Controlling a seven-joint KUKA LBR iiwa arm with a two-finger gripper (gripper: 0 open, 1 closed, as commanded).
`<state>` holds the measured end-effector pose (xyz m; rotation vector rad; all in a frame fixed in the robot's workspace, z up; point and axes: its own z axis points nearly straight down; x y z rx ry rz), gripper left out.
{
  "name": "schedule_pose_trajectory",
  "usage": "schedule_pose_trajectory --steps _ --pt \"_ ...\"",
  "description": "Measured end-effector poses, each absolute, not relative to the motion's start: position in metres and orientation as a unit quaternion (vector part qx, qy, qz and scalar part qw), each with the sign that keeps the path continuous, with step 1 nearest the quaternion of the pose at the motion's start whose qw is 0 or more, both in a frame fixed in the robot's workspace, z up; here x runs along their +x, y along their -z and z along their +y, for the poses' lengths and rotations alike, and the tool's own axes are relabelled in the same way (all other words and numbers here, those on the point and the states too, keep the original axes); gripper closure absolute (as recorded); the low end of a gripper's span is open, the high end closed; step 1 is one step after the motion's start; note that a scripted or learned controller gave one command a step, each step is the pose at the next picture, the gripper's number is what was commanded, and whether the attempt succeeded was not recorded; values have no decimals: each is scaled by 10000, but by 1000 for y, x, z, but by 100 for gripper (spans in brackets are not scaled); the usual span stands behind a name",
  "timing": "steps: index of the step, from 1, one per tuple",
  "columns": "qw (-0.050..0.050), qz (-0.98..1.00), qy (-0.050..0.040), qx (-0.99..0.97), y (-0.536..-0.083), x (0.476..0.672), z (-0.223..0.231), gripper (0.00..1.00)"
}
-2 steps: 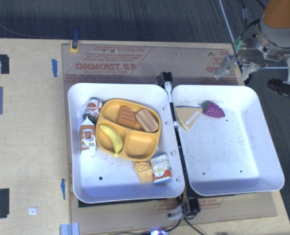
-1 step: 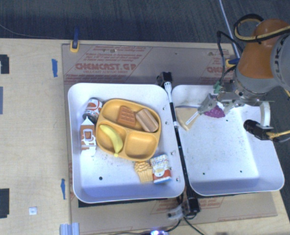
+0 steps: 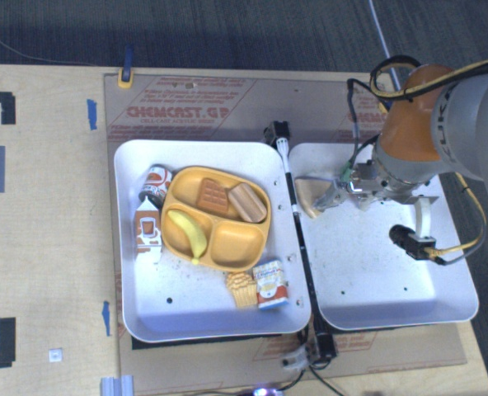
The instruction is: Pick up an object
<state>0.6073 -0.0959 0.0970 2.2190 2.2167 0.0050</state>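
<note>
Both white bins (image 3: 376, 304) look like smooth, slightly glossy plastic. The yellow divided tray (image 3: 219, 246) is shiny plastic too, and the board (image 3: 46, 254) around them reads as matt, bare wood or cardboard.

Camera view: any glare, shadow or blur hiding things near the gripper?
Camera view: even light, no harsh glare on the white bins; the arm casts soft shadow on the right bin; gripper area slightly blurred, fingers unclear; yellow tray sharp.
</note>
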Motion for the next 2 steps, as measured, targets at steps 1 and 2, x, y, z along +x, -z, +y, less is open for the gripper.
schedule_pose_trajectory --steps 1,2 --pt "63 7069 -39 7073 -90 544 -93 0" --pt "57 7074 -30 7068 -89 625 -102 0"
